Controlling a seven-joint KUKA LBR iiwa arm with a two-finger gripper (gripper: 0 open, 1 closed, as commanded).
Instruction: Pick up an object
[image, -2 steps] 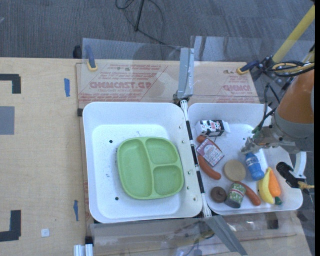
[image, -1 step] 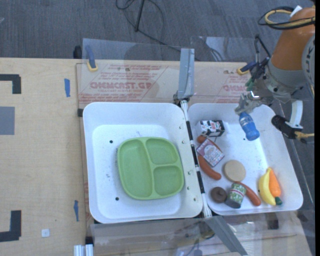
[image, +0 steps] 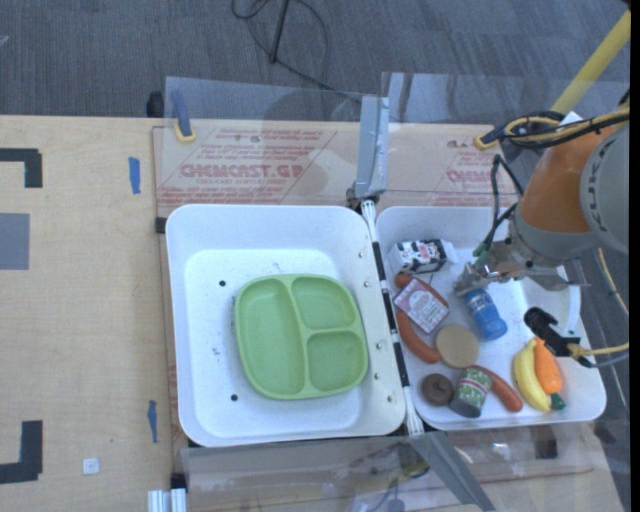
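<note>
Bench (image: 80, 300): one, pale wood grain, flat, marked with black tape corners and blue tape strips.

Bins: two, white, shallow, rounded corners, set side by side. In the left bin (image: 200, 250) one plate (image: 300, 335) is laid flat: green, smooth plastic, rounded rectangle, divided into three compartments.

Right bin (image: 585, 400), contents counted left to right:
- one cow toy (image: 420, 254), black and white, near the far wall;
- one packet (image: 422, 305), flat, red with a pale face;
- one sausage (image: 415, 337), long, orange-red, partly covered by the packet;
- one brown disc (image: 436, 388), dark, small, round;
- one tan disc (image: 458, 346), flat, round, matte;
- one can (image: 470, 391), cylindrical, green label, tilted beside the brown disc;
- one blue bottle (image: 487, 314), small, cylindrical, lying tilted;
- one chilli (image: 500, 389), slim, red-orange, behind the can;
- one banana (image: 527, 376), yellow, curved;
- one carrot (image: 546, 370), orange, tapered, touching the banana.

Gripper (image: 474, 281): one, grey metal, seen at the blue bottle's upper end, just at its cap. Whether the pincer is wide or narrow cannot be told, nor whether the bottle is gripped. The arm (image: 570, 200) is grey with one orange band.
</note>
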